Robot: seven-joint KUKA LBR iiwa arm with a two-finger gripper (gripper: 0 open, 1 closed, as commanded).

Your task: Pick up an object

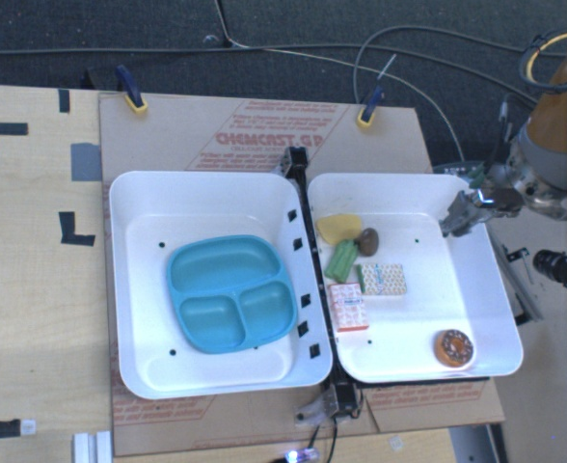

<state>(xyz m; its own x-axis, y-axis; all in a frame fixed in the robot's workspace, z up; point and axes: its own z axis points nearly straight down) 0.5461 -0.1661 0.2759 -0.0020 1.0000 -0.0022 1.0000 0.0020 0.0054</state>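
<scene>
The right bin (476, 287) holds several small things. A yellow piece (337, 227), a brown ball (367, 242) and a green block (342, 259) cluster at its upper left. A patterned packet (384, 279) and a red-and-white card (347, 308) lie below them. A glazed doughnut (453, 347) rests in the lower right corner. My gripper (460, 213) hovers over the bin's upper right rim, apart from all of these, with nothing seen between its fingers.
The left bin (134, 258) holds a blue divided plate (232, 292). A black divider clip (296, 162) sits between the bins at the top. Cables loop across the dark floor behind the bench. Two clamps (130, 89) pin the cardboard.
</scene>
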